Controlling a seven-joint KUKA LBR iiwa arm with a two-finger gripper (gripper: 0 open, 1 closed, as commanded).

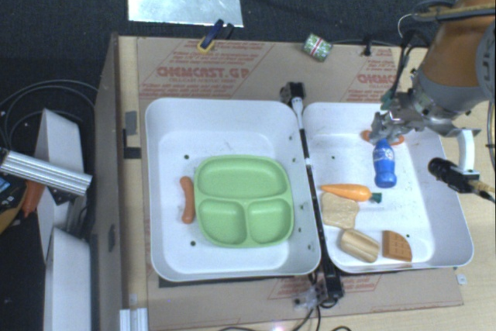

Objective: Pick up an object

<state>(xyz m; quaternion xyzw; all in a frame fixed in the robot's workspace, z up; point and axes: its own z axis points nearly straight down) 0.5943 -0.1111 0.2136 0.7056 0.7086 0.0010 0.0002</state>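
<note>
My gripper (385,126) hangs over the far part of the right bin (442,225), on the grey arm with its orange band (459,43). Directly below it is a blue bottle (384,164), whose top end meets the gripper's tip. An orange object (366,136) peeks out from behind the gripper. Nearer the front of this bin lie a carrot (346,191), a pale bread slice (339,211), a bread roll (359,245) and a brown cracker (396,246).
The left bin (170,128) holds a green divided plate (243,199) with a small sausage (186,200) to its left. A black divider (308,159) runs between the bins. A small can (317,47) lies on the cardboard behind them.
</note>
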